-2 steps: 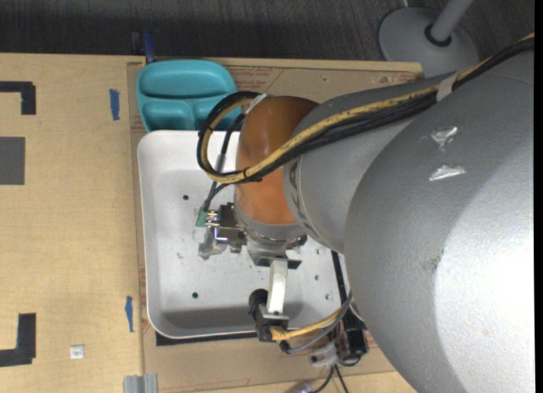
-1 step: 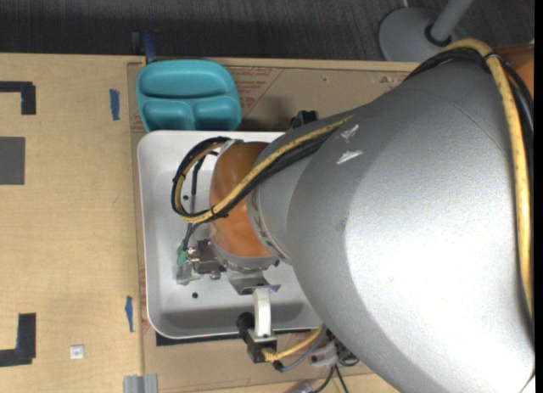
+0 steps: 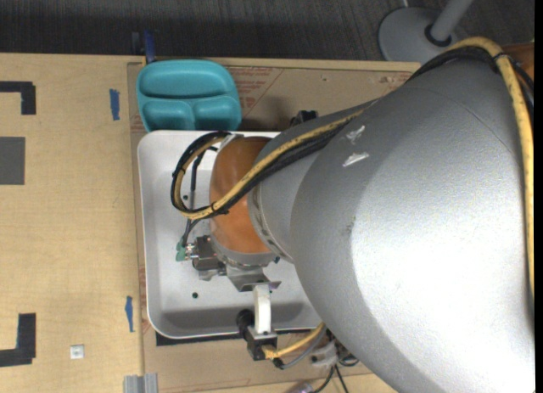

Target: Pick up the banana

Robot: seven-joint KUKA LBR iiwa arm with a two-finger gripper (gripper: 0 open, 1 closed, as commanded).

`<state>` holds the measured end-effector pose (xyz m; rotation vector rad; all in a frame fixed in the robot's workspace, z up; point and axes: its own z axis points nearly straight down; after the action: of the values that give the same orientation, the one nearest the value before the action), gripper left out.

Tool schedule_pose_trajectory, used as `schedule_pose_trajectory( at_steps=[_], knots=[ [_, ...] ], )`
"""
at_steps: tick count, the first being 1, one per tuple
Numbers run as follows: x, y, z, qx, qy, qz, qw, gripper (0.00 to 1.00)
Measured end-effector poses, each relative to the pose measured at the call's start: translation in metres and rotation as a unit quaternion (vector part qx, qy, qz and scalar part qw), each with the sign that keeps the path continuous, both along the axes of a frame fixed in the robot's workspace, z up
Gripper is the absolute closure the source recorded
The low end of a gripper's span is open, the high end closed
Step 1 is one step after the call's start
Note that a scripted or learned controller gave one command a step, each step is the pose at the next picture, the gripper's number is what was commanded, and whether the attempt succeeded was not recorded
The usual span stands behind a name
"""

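The arm (image 3: 399,213) hangs over the white bin (image 3: 157,238), masking its middle; neither the gripper's state nor the banana's place can be told. Seemingly the approach step; next needs a descent onto the fruit

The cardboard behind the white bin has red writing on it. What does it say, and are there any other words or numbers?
Red print on the cardboard, beside the teal tray: too blurred to read.
Grey arm: no words or numbers readable.
White bin: none.
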<state>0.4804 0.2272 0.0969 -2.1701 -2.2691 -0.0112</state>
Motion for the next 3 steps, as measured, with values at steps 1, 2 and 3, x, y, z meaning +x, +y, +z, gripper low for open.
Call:
schedule_pose_trajectory(
  at_steps=[1, 2, 3],
  knots=[
    [0.0, 0.0, 0.01, 0.0, 0.0, 0.0, 1.0, 1.0],
    [0.0, 0.0, 0.019, 0.0001, 0.0, -0.001, 1.0, 1.0],
    [0.0, 0.001, 0.029, 0.0001, 0.0, -0.001, 1.0, 1.0]
  ],
)
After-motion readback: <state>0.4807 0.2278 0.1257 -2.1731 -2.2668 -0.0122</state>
